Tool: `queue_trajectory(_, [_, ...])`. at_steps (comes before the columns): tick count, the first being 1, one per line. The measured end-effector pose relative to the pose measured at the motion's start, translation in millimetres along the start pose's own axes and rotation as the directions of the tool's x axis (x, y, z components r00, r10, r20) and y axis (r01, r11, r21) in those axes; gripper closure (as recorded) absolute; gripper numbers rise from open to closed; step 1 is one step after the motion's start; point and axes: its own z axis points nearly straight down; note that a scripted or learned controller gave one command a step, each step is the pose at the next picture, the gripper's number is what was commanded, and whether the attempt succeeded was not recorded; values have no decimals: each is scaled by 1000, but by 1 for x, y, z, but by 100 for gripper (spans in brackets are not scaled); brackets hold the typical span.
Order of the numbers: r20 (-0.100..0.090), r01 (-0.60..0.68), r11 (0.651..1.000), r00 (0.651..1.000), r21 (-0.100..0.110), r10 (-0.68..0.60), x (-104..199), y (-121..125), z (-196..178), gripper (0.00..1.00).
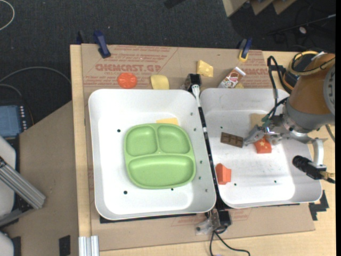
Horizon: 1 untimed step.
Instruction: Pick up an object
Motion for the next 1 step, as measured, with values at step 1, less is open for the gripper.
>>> queue_trajectory(1, [5,0,1000,1000,-9,0,-2,3,-12,100])
